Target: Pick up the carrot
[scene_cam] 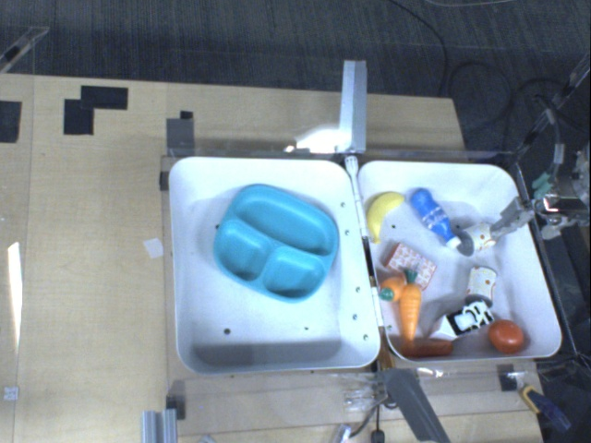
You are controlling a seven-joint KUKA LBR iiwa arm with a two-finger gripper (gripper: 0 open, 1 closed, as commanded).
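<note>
The carrot point(409, 308) is small and orange with a green top. It lies in the right bin point(526, 275), close to the bin's left wall and near the front. Its green end points to the back left and its tip points to the front. The tip touches a reddish-brown sausage point(426, 347) that lies along the front wall. A pink patterned box point(410, 262) sits just behind the carrot.
The right bin also holds a yellow lemon point(384, 209), a blue bottle point(430, 213), a grey-and-white piece point(483, 233), a white block point(481, 280), a black-and-white toy point(470, 318) and a red tomato point(506, 337). A blue divided plate point(274, 241) lies in the left bin point(199, 330).
</note>
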